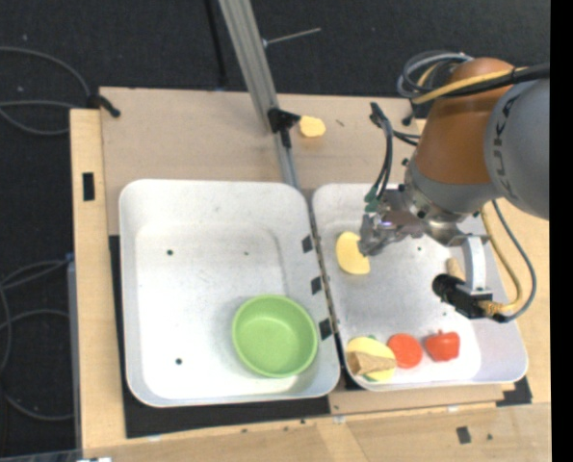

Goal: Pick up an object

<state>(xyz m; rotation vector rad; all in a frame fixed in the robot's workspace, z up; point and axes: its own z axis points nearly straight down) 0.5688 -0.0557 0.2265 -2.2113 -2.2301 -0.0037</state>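
Pale yellow piece (pixel 352 255), right bin

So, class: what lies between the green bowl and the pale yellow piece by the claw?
In the camera view, between green bowl and yellow piece run the bins' adjoining rims with dark clips.

A robot lab: bench (pixel 190 133), 2 white bins (pixel 151 258), loose cables (pixel 16 75)

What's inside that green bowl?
The green bowl, in the left bin, shows only its own green inside; nothing lies in it. What is under it is covered.
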